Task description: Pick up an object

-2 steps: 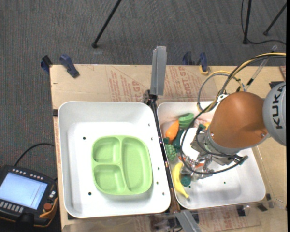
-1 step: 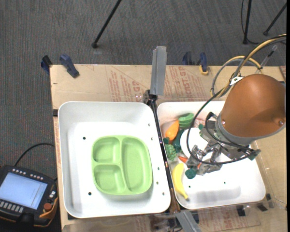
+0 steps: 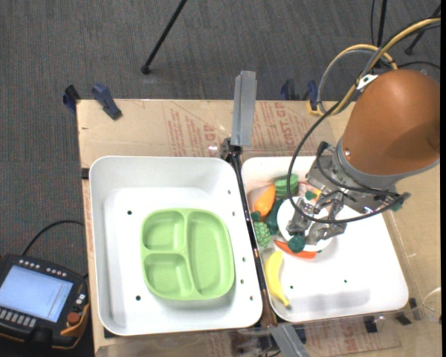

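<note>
- Dark carpet surrounds a cardboard-topped bench that carries two white bins side by side; a teach pendant lies on the floor at lower left.
- Left bin: holds a green divided tray and no loose items.
- Right bin: toy food is clustered against its left wall — an orange piece, a green piece behind it, a dark green leafy piece, a red-orange piece and a banana nearest the front.
- Arm: enters from the right; the wrist hangs over the cluster, with the gripper low over a white round item at the middle of the pile.
- Gripper state: cannot tell — cables and the wrist body mask the tips, so neither the opening width nor any held item can be confirmed.
- Judgement: the pick target lies within the cluster, directly under the gripper.
- Risk 1: pieces touch or overlap, so closing may catch two at once or pinch only an edge.
- Risk 2: smooth, rounded toys may squirt sideways under pressure, probably toward the bin wall.
- Risk 3: a descent too close to the wall could strike the rim.
</note>
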You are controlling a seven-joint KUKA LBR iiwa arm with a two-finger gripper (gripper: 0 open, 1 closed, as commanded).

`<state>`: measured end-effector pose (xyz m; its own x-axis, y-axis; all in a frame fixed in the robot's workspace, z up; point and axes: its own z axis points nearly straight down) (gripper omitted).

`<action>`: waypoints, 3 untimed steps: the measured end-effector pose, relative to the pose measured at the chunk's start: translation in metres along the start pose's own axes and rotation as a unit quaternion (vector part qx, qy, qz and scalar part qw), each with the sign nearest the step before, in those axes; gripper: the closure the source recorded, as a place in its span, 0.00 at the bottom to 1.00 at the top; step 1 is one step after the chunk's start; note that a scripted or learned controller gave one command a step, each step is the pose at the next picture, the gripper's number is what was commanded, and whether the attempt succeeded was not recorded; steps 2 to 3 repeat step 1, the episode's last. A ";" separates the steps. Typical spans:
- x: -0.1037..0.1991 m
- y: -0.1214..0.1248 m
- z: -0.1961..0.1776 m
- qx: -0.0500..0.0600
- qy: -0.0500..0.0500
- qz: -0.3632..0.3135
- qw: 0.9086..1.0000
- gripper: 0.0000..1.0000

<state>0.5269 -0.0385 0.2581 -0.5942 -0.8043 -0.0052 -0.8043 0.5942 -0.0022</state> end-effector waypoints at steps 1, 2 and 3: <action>-0.085 -0.040 -0.005 -0.003 0.001 -0.032 0.999 1.00; -0.085 -0.040 -0.005 -0.003 0.001 -0.032 0.999 1.00; -0.085 -0.040 -0.005 -0.003 0.001 -0.032 0.999 1.00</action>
